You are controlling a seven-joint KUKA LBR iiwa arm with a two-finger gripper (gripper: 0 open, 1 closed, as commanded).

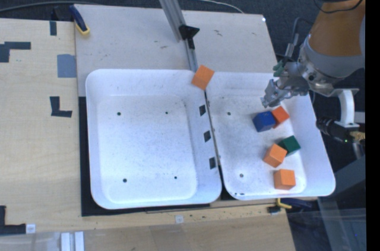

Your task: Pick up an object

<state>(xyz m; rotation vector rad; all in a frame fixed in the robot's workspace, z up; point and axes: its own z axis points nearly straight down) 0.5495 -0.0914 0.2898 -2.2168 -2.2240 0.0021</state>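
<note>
The right bin (pixel 237 143) holds several small blocks. A blue block (pixel 264 121) lies beside an orange-red block (pixel 280 115). Lower down are a green block (pixel 290 144), an orange block (pixel 275 155) and another orange block (pixel 285 178). One more orange block (pixel 203 76) rests on the rim where the two bins meet, at the back. My gripper (pixel 274 97) hangs over the right bin's back right part, just above the blue and orange-red blocks. Nothing shows between its fingers.
The left bin (pixel 142 137) lies beside the right one. A slanted metal bar (pixel 169 0) reaches down to the bins' back edge. A blue and yellow tool (pixel 79 19) lies at the bench's back left. Cables run behind the bench.
</note>
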